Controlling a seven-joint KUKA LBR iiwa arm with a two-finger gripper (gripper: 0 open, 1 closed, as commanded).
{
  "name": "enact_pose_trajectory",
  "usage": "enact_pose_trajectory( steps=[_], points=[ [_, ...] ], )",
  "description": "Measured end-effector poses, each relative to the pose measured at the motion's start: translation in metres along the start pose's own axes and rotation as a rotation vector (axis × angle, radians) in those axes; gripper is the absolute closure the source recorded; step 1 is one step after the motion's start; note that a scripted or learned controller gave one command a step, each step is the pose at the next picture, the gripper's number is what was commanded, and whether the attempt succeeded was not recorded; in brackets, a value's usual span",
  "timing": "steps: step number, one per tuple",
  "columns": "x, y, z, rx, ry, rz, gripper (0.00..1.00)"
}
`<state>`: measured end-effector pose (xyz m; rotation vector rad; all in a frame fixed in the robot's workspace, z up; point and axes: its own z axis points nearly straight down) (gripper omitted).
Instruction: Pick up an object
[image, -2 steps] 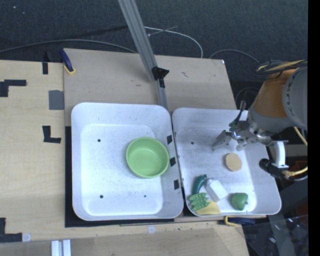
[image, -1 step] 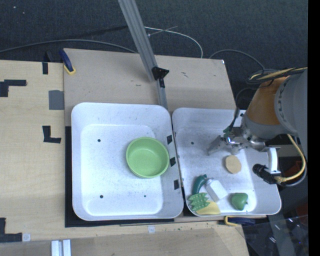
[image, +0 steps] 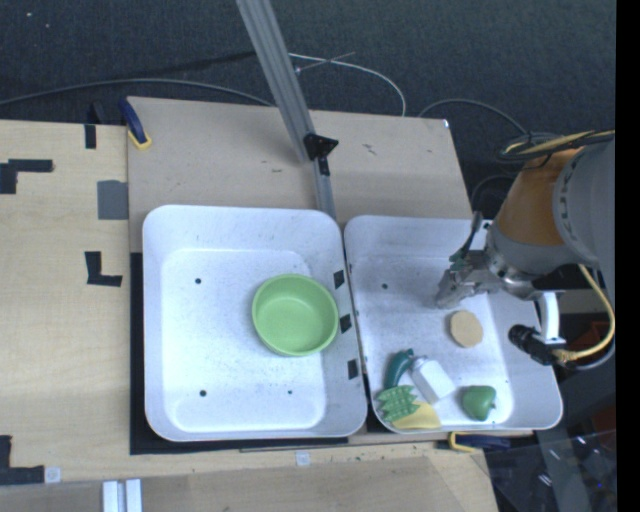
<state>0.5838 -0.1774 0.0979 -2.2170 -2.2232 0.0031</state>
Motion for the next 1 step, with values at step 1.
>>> enact_pose_trajectory(
  steps=[1],
  points=[
    [-0.0002,0.0075,-0.0449,-0.005,-0.001,0.001,1.0]
  ],
)
